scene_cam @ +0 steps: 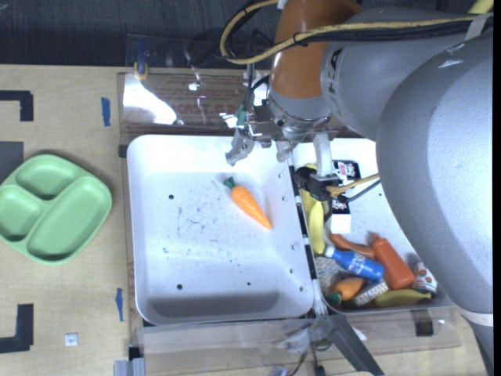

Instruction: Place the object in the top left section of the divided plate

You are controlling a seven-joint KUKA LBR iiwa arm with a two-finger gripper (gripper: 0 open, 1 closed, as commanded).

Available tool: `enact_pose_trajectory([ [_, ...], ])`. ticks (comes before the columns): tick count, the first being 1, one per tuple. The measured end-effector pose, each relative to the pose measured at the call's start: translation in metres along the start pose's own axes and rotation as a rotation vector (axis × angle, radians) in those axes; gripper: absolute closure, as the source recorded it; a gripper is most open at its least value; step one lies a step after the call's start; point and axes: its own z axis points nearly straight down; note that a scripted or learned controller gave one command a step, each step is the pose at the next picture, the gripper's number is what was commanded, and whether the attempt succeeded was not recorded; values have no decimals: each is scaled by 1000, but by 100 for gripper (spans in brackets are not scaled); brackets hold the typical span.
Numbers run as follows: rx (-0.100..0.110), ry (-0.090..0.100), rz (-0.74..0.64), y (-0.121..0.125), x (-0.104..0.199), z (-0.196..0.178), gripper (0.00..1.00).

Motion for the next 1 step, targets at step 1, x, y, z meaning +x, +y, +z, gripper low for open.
enact_pose_trajectory([
  [1,3,0,420,8,97,70,0],
])
